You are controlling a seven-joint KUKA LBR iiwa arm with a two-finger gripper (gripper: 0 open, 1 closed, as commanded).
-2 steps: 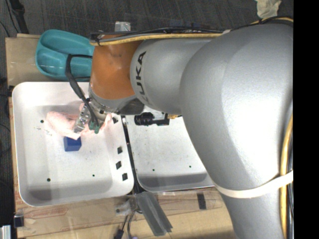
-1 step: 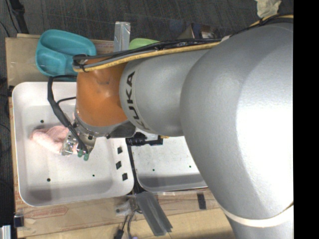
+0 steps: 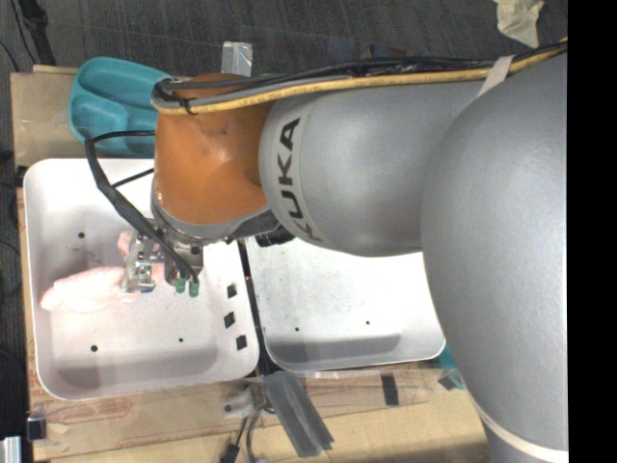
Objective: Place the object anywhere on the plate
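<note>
A dark grey carpeted floor (image 3: 289, 8) filled the top of the frame. A crumpled pale cloth or paper (image 3: 516, 13) lay on it at the upper right. A wooden bench (image 3: 39, 104) showed along the left edge and the bottom, bearing two shallow white bins (image 3: 48, 355). A teal plastic piece (image 3: 111, 99) sat at the upper left. Strips of grey tape (image 3: 299, 418) crossed the bench's lower edge.
</note>
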